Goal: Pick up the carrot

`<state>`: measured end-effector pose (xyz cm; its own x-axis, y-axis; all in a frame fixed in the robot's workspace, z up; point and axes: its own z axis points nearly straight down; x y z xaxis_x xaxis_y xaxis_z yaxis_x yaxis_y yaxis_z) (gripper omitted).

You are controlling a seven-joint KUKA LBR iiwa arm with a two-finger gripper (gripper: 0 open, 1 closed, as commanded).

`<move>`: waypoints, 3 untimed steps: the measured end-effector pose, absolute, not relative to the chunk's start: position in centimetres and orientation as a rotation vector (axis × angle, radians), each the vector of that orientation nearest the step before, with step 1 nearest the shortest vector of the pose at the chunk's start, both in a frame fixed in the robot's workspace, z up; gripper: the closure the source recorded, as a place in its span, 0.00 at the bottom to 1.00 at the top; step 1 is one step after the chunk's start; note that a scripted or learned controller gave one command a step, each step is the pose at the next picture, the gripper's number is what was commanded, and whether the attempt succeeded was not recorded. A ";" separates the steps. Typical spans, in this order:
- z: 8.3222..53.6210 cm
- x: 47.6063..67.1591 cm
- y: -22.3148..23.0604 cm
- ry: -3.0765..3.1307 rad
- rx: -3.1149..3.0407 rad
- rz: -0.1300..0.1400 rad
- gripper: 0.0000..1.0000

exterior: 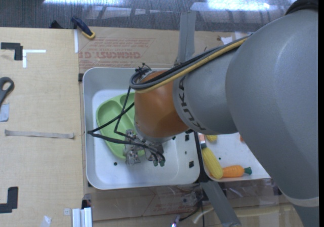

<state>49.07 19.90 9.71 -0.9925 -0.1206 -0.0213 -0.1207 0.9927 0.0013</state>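
Gripper (pixel 135 156) of the grey KUKA arm (pixel 243 94) hangs low inside the left white bin (pixel 93 170), just beside the lower edge of a green plate (pixel 109 114); whether its fingers are apart or together cannot be told, the metal parts being too small and tangled with black cables (pixel 106 129). Well apart from it, the carrot (pixel 234 171) lies on its side in the right bin (pixel 258 173), its green end pointing right and its orange tip touching a yellow corn cob (pixel 211 162) that lies aslant beside it.
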 end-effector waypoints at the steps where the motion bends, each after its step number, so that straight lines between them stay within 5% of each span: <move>1: 9.7 49.0 20.5 3.076 -0.528 -0.001 1.00; 2: 11.3 48.7 22.6 3.099 -0.506 -0.004 1.00; 3: 18.9 49.0 20.8 3.124 -0.318 -0.001 1.00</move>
